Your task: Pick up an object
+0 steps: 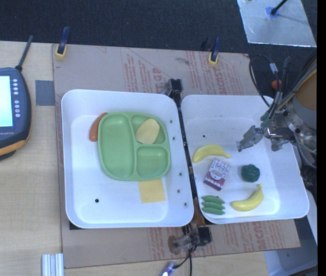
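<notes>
Over the right bin [240,105]: claw [261,138] spread apart, gripping nothing.
Beneath it: two bananas [210,152] [249,199], snack packet [217,173], green ball [250,172], pea pods [212,204].

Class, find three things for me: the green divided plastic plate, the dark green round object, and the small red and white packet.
Green divided plastic plate [117,148], camera view, its large left compartment.
Dark green round object [250,173], camera view, its middle.
Small red and white packet [217,173], camera view, its printed face.
</notes>
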`<move>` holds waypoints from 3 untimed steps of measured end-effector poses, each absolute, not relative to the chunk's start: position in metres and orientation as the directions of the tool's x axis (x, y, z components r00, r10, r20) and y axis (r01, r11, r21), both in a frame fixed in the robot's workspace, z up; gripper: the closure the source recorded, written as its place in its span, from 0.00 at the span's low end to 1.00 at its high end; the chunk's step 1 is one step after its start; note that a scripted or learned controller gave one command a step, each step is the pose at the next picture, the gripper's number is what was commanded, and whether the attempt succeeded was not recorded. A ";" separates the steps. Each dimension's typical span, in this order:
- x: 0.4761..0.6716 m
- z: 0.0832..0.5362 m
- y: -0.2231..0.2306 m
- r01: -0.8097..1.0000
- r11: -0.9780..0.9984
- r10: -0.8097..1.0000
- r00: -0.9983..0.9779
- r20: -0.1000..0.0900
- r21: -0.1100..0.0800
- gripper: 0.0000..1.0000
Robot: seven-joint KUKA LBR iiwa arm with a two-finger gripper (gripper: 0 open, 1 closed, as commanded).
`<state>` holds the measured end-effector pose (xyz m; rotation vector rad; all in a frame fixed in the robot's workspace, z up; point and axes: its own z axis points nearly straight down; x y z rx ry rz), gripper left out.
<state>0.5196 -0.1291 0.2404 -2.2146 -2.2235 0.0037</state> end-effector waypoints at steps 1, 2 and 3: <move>0.514 0.102 -0.176 1.000 0.005 1.000 -0.005 0.000 -0.007 0.00; 0.515 0.113 -0.177 1.000 0.010 1.000 -0.010 -0.002 -0.007 1.00; 0.565 0.192 -0.067 1.000 0.006 1.000 -0.006 0.001 -0.002 1.00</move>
